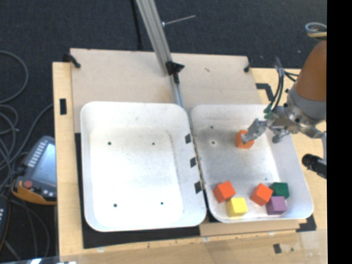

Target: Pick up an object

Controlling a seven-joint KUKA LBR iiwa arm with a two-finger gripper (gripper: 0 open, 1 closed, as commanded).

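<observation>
Right now the gripper (254,132) sits in the right-hand bin (220,125), right of centre in the frame, with a small orange block (243,140) at its tip. One finger overlaps the block's upper right side, but whether the jaws are apart, together, or clamped on it I cannot tell; the slanted view hides the far finger. Toward the lower right of the frame, five more blocks cluster near the bin's front wall: orange (224,191), yellow (237,206), another orange (262,193), green (280,190) and purple (276,204). The left bin (93,120) lies beside it on the desk (121,73). My worry is an off-centre hold: if only an edge is pinched, the block could twist out or get nudged aside on lifting
</observation>
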